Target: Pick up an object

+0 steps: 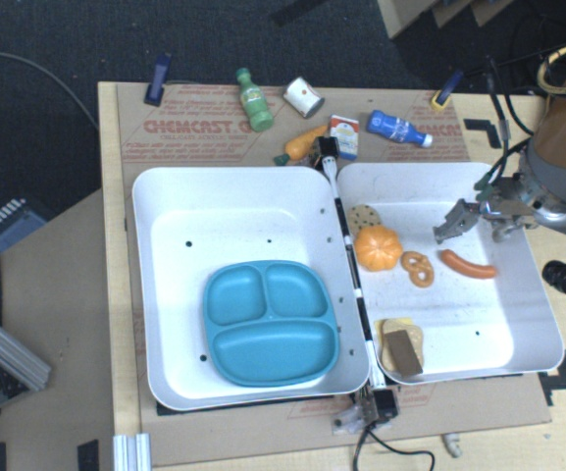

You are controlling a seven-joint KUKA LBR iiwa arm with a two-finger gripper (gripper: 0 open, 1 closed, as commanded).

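In the right bin [518, 346] a hot dog sausage [468, 264] is seen lying flat near the middle, just right of a small pretzel [419, 268]. An orange [378, 247] is found to the left of the pretzel, close to the wall shared by the two bins, with a round cookie [363, 217] just above it. Near the bin's front left corner a brown block is set upon a slice of bread [401, 347]. The gripper [474, 222] is held above the upper right part of this bin, just above the sausage and apart from it; its fingers are spread and nothing is seen between them. The left bin [165, 263] is occupied by a blue divided plate [270, 323]. On the bench behind the bins a green bottle [255, 101], a blue bottle [398, 129], a small can [303, 96] and a carton [343, 135] are scattered.
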